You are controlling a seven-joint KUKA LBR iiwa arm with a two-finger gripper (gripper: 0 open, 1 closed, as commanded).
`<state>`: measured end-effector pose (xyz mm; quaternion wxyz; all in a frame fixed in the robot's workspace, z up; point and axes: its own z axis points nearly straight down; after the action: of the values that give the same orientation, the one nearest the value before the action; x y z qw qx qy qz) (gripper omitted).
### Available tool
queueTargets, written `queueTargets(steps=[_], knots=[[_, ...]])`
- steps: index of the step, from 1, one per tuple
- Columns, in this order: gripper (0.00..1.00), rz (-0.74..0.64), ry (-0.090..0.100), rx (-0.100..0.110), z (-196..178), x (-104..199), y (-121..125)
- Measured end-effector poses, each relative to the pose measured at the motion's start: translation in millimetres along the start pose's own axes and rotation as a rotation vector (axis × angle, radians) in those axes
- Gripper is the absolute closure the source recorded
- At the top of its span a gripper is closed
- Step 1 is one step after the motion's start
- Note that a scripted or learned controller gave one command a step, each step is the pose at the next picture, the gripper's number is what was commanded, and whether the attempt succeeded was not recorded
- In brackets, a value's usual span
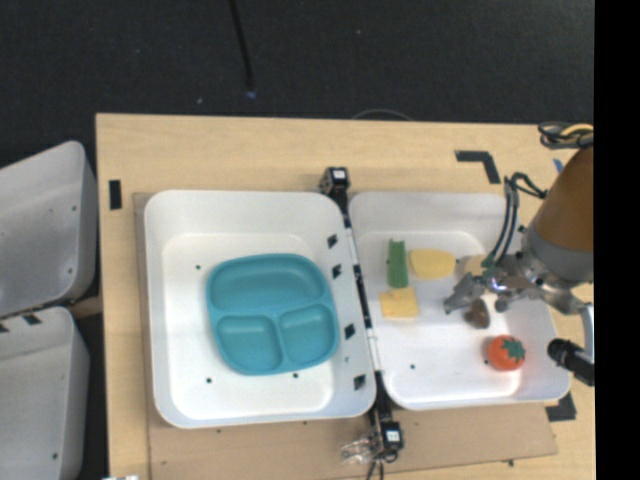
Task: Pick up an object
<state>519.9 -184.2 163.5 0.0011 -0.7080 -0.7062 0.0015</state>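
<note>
Where arm [565,218] leans left, end effector [478,303] low

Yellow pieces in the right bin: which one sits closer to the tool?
The upper yellow piece, right of the green block. The lower one lies further left of the tool.

left bin [160,268]: white and shallow, holds a teal divided plate [271,313] sitting roughly in the middle
bench [230,153]: light wood top, a few black marks near the far edge
far background: dark floor with a black cable [238,30] running across it
</note>
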Motion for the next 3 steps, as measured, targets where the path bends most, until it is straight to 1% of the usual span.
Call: queueTargets(steps=[1, 2, 3], knots=[[0.0, 0.0, 0.0, -0.001, 47.6, -4.7, -8.8], [1.0, 0.006, -0.002, -0.008, 34.0, -5.8, -6.9], [1.0, -0.004, -0.002, -0.009, -13.8, -12.0, 1.5]])
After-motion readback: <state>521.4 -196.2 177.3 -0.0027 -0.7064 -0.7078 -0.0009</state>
